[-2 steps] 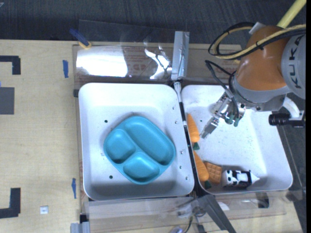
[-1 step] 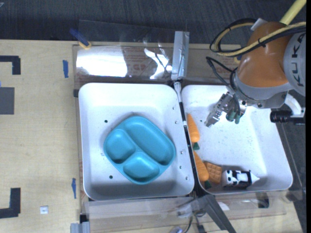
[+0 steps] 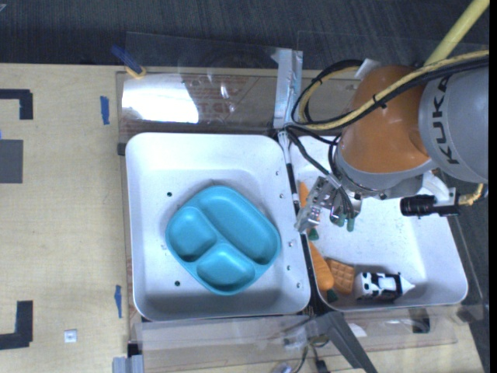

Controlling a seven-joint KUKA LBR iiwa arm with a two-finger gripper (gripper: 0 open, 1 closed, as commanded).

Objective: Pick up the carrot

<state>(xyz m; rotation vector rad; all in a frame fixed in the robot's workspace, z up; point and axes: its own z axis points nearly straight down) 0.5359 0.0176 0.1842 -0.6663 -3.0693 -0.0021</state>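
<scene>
Grey arm (image 3: 458,123) of rounded, smooth casing, bearing part of the maker's name in dark capital letters, "KUK" legible on its side. Above the wrist, a glossy orange band (image 3: 384,127), dome-shaped from this angle. A yellow hose (image 3: 466,22) runs diagonally to the upper right; further yellow and black cables (image 3: 326,103) loop around the orange band's left side. Below the band, a pale grey wrist flange with a short black cylindrical fitting (image 3: 419,205) projecting sideways. The claw (image 3: 330,206) is a small metallic assembly of silver-grey parts with dark and greenish details, its fine structure too small to resolve.
</scene>
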